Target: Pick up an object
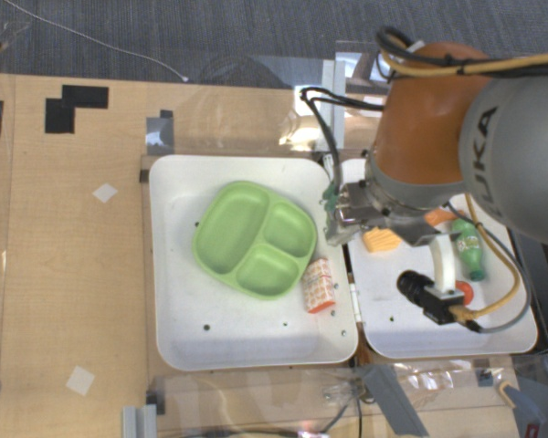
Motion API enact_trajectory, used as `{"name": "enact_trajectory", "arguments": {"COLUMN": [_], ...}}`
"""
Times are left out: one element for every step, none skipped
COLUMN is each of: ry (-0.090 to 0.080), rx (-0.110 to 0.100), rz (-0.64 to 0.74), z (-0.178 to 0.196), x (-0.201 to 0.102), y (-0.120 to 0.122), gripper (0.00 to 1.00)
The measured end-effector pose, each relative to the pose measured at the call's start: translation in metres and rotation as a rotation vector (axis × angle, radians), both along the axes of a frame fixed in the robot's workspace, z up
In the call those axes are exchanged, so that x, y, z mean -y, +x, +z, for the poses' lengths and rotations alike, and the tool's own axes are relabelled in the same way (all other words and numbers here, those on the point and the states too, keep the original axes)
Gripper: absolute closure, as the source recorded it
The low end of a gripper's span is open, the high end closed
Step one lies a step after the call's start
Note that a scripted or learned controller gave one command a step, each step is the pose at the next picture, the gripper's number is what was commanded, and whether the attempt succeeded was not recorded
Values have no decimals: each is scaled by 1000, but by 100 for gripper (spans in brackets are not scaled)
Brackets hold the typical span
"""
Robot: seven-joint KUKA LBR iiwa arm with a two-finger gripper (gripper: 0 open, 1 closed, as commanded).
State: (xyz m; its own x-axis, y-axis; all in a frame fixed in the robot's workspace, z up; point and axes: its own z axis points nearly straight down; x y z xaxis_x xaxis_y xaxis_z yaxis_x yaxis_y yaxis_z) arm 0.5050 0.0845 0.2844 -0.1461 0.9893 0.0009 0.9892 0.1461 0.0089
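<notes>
Two white bins sit side by side on the wooden tabletop (64, 272). In the left bin (178, 336), nearest the viewer, a small white-and-red jar (318, 286) with an orange cap lies on its side near the right wall. It is close against the near-right edge of a green divided plate (254, 237); actual contact cannot be judged. The plate lies flat at the bin's middle, its three compartments facing up.

In the right bin (393, 331), a green bottle (471, 250) lies toward the right wall. A yellow block (381, 239) rests farther left, near the wall between the bins. An orange piece (438, 217) shows beyond them, partly hidden under the arm.

The hand (340, 215) hangs over the wall between the bins, just beside the yellow block and near the plate's right edge. Whether it is open or closed cannot be told, and nothing is seen in its grip. The grey arm with its orange band (425, 117) rises behind it. Black marks (73, 108) lie on the far left of the tabletop.
</notes>
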Motion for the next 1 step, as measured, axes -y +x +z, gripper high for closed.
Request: {"name": "enact_trajectory", "arguments": {"ry": [-4], "rx": [-3], "rz": [438], "z": [-27], "x": [-11], "y": [-17], "gripper": [100]}}
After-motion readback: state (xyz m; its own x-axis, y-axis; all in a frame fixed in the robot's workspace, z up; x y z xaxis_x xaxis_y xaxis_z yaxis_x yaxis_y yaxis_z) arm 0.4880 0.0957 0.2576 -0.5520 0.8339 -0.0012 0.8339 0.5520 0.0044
